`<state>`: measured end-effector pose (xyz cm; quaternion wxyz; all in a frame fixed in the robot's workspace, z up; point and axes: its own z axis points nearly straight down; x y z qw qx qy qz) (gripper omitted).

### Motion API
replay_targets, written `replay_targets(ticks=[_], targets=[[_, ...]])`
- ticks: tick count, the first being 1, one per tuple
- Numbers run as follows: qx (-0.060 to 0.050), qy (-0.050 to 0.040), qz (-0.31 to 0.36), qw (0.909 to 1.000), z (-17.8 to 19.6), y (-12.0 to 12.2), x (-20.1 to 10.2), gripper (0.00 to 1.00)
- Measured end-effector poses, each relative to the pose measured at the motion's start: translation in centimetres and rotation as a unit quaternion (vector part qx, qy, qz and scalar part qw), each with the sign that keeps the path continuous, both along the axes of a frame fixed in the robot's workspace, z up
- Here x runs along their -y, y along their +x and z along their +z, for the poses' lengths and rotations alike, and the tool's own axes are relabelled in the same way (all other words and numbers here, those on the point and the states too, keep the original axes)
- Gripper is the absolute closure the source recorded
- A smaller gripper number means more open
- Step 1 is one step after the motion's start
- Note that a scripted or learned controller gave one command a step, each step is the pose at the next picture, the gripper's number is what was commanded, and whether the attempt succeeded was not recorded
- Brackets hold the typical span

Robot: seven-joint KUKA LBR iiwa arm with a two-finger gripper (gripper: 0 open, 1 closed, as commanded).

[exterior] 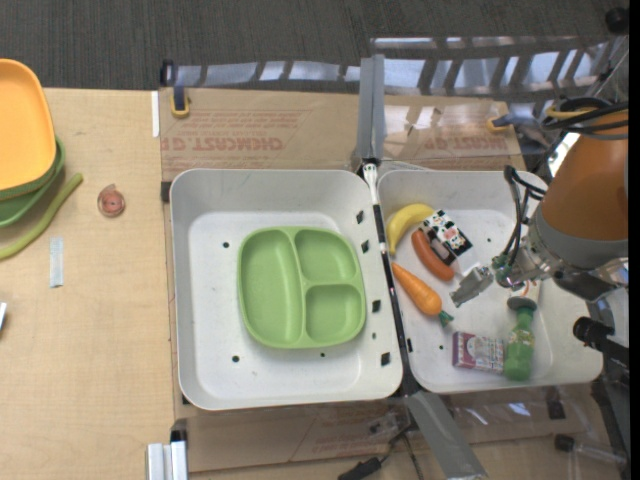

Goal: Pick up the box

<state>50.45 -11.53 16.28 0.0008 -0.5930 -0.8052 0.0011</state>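
Observation:
A small pink box (477, 351) lies flat near the front edge of the right bin (560, 368), touching a green bottle (519, 343) on its right. My gripper (470, 286) hangs over the middle of that bin, just up and back from the pink box and to the right of a carrot (417, 288). I see nothing held in it. A small black-and-white packet (447, 236) lies further back, beside a red sausage (431, 254).
A banana (404, 223) lies at the right bin's back left. The left bin (200, 268) holds a green divided plate (302, 286). Orange and green dishes (22, 148) and a small pink object (111, 201) sit on the bench at far left.

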Motion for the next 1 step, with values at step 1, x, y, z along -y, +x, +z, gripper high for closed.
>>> replay_targets(ticks=[1], targets=[[0.0,0.0004,-0.027,0.9996,-7.2,-2.75,0.51,0.0]])
